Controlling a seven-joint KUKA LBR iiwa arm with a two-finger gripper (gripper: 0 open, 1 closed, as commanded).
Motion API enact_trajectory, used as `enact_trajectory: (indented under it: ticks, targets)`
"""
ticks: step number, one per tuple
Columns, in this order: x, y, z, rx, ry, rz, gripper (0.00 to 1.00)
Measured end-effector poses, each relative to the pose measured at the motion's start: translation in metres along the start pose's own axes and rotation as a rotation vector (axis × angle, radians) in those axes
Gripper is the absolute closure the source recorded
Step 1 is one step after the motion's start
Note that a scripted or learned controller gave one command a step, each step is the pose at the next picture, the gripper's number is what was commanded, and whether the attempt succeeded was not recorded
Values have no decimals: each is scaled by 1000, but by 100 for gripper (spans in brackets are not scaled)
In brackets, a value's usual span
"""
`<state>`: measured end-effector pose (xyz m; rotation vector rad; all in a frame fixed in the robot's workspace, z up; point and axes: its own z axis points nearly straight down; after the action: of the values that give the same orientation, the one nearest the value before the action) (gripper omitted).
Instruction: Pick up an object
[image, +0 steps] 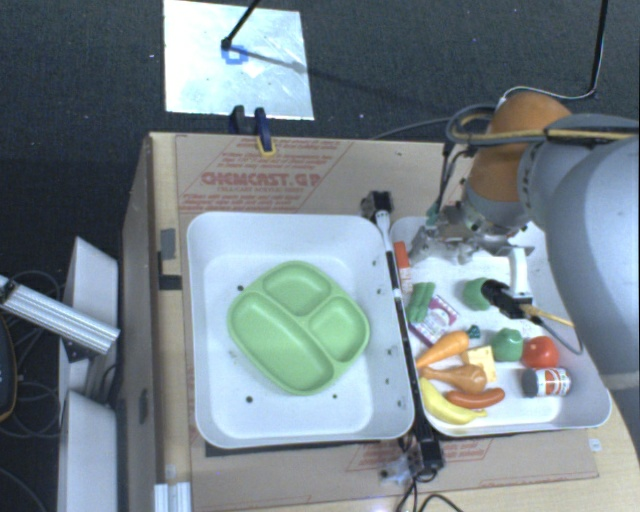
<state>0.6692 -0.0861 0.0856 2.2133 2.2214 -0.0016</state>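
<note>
The right bin (585, 405) holds several toy foods. Among them are a carrot (444, 347), a banana (443, 404), a red sausage (479, 398), a tomato (541, 350), a green pepper (507, 343), a small can (551, 381), a green ball (474, 293) and a pink packet (432, 320). My gripper (452, 240) hangs low over the far left part of this bin, just behind the green ball and right of a red stick (401, 256). Nothing shows in its grasp.
The left bin (215, 250) bears a green divided plate (297, 325). A black clip (379, 205) sits at the far end of the rim between the bins. The grey arm (590, 230) with its orange band (515, 140) covers the right bin's far right corner.
</note>
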Motion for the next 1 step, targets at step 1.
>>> enact_trajectory:
  ticks: [1]
  targets:
    - [-4, 0, 0, 1, 4, 2, 0]
